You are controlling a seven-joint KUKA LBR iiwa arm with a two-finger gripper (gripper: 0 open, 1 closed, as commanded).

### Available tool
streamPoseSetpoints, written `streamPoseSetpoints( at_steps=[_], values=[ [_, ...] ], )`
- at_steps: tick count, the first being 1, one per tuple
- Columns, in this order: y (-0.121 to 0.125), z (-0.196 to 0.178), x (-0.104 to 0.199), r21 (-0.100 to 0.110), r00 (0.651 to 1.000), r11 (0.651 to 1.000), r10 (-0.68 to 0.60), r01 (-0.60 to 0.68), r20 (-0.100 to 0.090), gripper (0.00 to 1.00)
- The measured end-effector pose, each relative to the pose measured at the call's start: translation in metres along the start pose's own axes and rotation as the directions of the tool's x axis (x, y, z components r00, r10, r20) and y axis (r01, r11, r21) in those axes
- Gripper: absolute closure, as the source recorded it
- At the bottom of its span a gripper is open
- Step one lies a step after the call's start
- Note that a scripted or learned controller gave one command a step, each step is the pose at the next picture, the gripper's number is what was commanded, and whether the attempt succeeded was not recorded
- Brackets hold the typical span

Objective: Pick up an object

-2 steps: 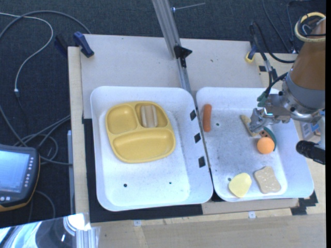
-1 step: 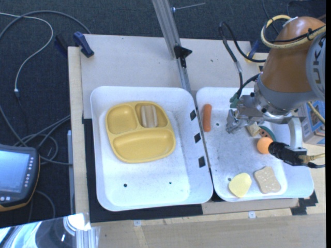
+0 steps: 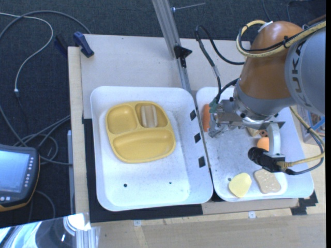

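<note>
Two white bins side by side. In left bin (image 3: 103, 138), yellow tray (image 3: 139, 133) with beige item (image 3: 149, 115). Over right bin (image 3: 220, 190), arm (image 3: 269, 66) with gripper (image 3: 220, 122); finger state impossible to tell. Near front edge, yellow piece (image 3: 240, 185) beside cracker (image 3: 267, 181). Orange items (image 3: 206, 117) by gripper.

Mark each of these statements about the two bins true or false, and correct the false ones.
1. A yellow divided plate lies in the left bin. True.
2. Every plate compartment holds food. False: one small compartment holds a tan piece; the others look bare.
3. A pale yellow item and a tan toast-shaped piece lie near the right bin's front edge. True.
4. The arm hangs over the left bin. False: it is over the right bin.
</note>
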State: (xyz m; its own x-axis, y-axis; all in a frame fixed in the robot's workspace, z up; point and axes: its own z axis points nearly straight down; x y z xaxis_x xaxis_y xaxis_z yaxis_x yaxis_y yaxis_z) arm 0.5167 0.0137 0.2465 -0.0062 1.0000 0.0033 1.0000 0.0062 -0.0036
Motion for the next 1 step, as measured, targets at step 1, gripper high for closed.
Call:
streamPoseSetpoints(
  at_steps=[1],
  values=[
    [0.004, 0.0115, 0.0462, 0.002, 1.0, 1.0, 0.0, 0.0, 0.001, 1.0]
  ],
)
